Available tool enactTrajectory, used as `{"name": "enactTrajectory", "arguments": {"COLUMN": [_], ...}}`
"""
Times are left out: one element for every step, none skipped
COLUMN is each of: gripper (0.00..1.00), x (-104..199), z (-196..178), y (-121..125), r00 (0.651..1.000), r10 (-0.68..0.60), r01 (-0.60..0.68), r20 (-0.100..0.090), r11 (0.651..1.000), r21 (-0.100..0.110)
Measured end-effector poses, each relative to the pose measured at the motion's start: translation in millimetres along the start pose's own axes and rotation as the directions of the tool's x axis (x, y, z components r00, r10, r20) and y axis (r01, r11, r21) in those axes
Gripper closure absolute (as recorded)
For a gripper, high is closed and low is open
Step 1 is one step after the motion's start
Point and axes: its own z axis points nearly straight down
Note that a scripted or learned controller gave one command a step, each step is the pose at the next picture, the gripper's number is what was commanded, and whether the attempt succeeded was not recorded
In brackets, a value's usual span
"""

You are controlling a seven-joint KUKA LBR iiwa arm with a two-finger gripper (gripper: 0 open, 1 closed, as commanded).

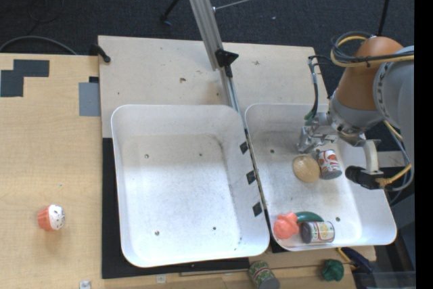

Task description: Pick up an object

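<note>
No label text is legible at this resolution. The right bin (379, 230) holds five items: one tan rounded object (306, 169), one red-and-white can (329, 164) touching its right side, one orange-pink object (285, 226), one dark can with a yellow band (317, 232) just beside it, and a green item (309, 216) partly hidden behind both. The hand (312, 139) sits just beyond the tan object; whether it is open or closed cannot be determined. The left bin (135, 120) adjoins. On the bench (40, 145), far left, lies one orange-and-white toy (51, 218).
</note>
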Motion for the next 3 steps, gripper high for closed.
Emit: {"name": "enactTrajectory", "arguments": {"gripper": [1.00,1.00,1.00], "x": [1,-5,-6], "z": [-63,-123,-176], "y": [-3,-9,-9], "r00": [1.000,1.000,1.000], "r10": [0.000,0.004,-0.001], "r01": [0.000,-0.004,0.001], "r20": [0.001,0.002,0.002], "r11": [1.000,1.000,1.000], "r21": [-0.007,-0.008,-0.008]}}
